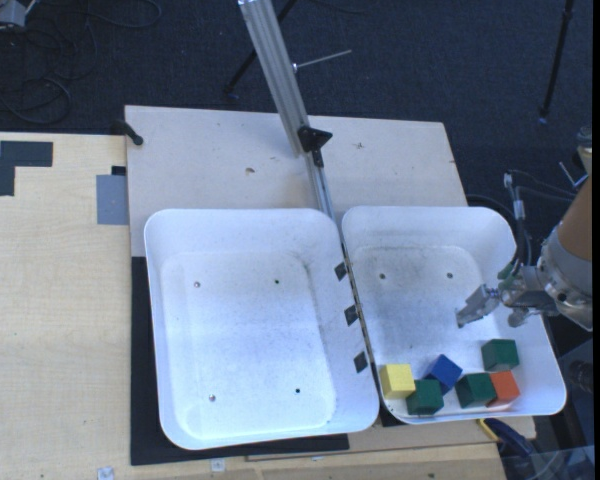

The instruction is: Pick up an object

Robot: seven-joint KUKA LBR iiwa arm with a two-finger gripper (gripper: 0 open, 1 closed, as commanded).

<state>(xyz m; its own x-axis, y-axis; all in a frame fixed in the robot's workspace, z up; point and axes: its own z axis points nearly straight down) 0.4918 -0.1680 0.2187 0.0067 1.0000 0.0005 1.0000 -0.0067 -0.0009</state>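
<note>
Clustered along the near edge of the right bin (420, 230): yellow block (398, 379), blue block (445, 370), three green blocks (475, 389), orange block (504, 386). Probably light, rigid, flat-sided; best pinched across opposite faces. Just beyond, above the bin's right side, jaws of the gripper (497, 306) apart, nothing between. No readable writing anywhere.

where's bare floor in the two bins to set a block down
The left bin offers bare floor wall to wall. In the right bin, the far half is bare, bordered by the divider and the gripper. Its near edge is crowded: yellow block, blue block, three green blocks, orange block.
</note>
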